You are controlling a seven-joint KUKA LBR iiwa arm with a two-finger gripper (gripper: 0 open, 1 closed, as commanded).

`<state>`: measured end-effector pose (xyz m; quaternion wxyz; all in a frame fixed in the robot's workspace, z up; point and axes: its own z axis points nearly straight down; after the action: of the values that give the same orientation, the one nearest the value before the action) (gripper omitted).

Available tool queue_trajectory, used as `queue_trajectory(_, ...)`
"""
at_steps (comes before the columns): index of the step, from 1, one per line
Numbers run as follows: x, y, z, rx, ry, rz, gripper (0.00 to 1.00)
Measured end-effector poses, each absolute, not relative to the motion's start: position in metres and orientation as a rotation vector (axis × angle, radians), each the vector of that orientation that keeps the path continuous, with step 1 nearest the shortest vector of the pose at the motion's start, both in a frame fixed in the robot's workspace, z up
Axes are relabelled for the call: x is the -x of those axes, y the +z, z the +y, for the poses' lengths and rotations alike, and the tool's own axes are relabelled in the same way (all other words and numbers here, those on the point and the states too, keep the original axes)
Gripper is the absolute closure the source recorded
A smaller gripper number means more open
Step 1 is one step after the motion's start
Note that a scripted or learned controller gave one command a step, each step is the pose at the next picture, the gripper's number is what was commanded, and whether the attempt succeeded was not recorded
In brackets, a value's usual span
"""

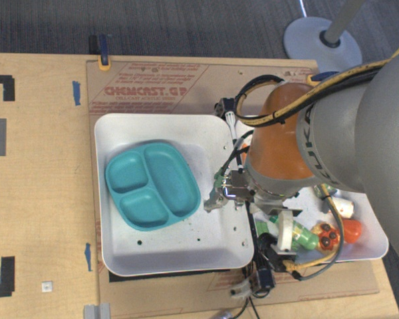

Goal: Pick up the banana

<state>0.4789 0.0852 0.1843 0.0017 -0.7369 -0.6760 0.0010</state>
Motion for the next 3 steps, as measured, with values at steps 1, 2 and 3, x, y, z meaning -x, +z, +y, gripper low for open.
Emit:
queue_trajectory(1, -0.479, 0.125, 0.097, 1.802, -0.003, -2.567, 0.00)
queue_trajectory(2, -0.569, 0.104, 0.121, 1.685, 0.011, -2.642, 0.00)
queue_trajectory(3, -0.515, 0.089, 0.173, 1.372, 0.000, -2.838, 0.00)
